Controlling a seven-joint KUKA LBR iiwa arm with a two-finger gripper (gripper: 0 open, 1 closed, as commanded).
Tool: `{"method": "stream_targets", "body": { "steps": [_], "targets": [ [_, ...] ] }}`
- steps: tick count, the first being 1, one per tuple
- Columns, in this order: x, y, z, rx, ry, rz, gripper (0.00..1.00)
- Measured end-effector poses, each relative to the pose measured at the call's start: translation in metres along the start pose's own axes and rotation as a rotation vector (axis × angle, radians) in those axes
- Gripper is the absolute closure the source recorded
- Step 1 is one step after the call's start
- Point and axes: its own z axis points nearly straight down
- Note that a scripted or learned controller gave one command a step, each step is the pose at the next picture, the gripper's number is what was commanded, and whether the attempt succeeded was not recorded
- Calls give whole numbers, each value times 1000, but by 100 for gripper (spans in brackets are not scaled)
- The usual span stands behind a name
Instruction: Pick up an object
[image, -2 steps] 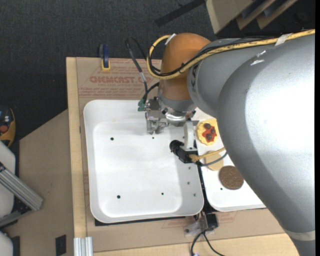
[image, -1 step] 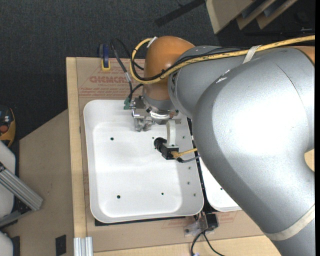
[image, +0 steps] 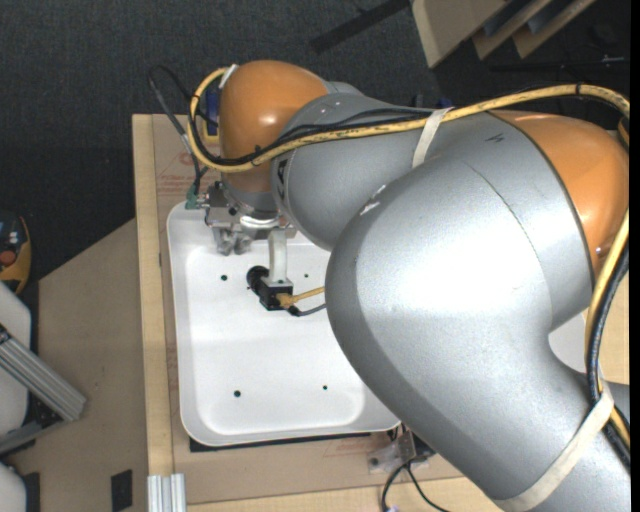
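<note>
We see the grey arm sweeping in from the right of the frame and covering most of its right half, its orange band rounded and bright at the upper middle. Below that band the gripper hangs over the upper left part of the white bin, close to the bin's far rim and low over its floor. We cannot tell whether the gripper is spread or pressed together, since the wrist above it blocks our line of sight. The bin sits on the pale wooden bench, which runs down the left of the frame. A few small dark dots mark the bin's floor. The arm hides everything right of this bin, so we cannot tell where the thing to be picked up lies
</note>
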Motion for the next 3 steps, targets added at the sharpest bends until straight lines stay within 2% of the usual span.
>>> {"method": "stream_targets", "body": {
  "steps": [1, 2, 3],
  "targets": [
    [-33, -46, 0, 10, -3, 10, 100],
    [-12, 12, -73, -8, 2, 5, 100],
    [-30, -35, 4, 9, -3, 9, 100]
  ]
}}
